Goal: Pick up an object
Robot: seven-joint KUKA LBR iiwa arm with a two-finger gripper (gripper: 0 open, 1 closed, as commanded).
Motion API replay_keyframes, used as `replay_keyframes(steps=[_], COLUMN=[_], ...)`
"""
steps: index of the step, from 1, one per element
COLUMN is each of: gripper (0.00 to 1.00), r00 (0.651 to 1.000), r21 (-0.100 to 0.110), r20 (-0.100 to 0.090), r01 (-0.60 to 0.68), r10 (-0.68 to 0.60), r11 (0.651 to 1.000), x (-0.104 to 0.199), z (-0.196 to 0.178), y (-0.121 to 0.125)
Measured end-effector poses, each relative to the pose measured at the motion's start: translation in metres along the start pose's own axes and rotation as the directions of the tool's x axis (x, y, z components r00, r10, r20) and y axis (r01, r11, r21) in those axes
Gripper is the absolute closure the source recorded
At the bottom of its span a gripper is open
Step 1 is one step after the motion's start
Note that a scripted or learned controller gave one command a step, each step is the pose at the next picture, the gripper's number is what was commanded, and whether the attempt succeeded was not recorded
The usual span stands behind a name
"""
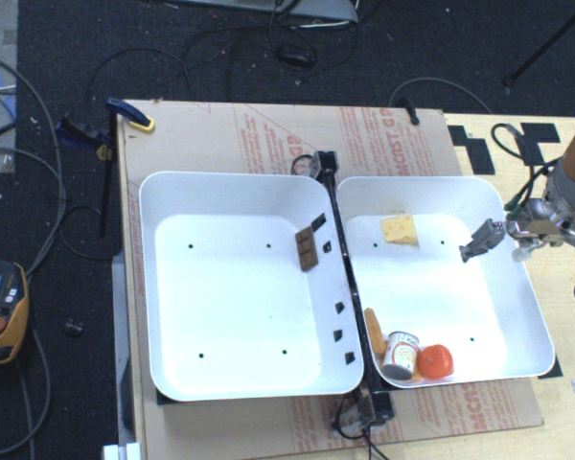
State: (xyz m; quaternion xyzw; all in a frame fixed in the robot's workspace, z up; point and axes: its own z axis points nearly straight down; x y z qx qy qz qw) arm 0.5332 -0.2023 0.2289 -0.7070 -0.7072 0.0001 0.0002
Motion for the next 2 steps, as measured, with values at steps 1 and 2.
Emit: replay_keyframes(steps=[1,2], gripper=[0.0,0.0], r00=[1.0,1.0], r21=[-0.002,0.002], r20=[0.0,0.0], r01=[0.001,0.0], r10=[-0.001,0.0], r11=[1.0,1.0], x=[0.023,0.012], z=[-0.018,0.017], y=[-0.027,-0.006])
